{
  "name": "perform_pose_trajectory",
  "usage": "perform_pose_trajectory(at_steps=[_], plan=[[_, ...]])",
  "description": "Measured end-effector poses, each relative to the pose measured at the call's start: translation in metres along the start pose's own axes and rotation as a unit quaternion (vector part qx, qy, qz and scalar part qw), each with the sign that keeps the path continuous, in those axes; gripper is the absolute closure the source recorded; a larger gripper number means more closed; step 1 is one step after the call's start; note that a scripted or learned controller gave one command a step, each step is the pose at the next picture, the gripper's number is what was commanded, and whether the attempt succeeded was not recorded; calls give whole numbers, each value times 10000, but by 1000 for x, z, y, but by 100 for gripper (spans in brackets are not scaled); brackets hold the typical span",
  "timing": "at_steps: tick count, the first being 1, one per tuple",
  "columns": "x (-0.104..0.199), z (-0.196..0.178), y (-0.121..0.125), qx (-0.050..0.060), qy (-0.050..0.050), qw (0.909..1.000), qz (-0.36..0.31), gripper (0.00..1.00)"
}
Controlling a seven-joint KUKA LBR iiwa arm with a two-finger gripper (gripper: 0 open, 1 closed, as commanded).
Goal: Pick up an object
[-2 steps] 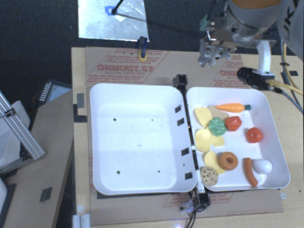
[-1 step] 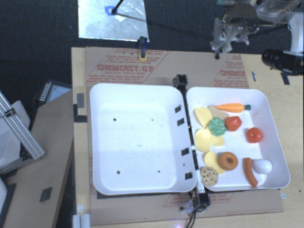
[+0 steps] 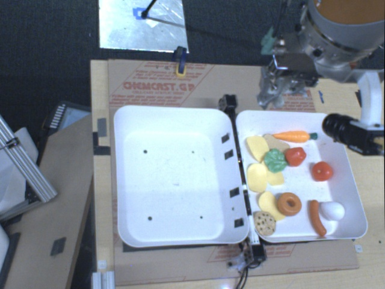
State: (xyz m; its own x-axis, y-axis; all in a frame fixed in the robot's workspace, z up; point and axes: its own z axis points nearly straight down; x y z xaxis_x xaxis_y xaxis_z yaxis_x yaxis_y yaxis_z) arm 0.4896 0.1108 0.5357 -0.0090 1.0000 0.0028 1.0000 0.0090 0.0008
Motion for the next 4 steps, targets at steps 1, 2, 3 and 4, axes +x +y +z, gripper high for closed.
perform_pose_trajectory(at_steps=[1, 2, 3, 4], plan=[[-40, 1, 67, -15, -20, 10000, 59, 100], [-28, 0, -6, 0, -4, 10000, 19, 100], [-140, 1, 77, -13, -36, 10000, 90, 100], [-113, -1, -7, -17, -5, 10000, 17, 100]])
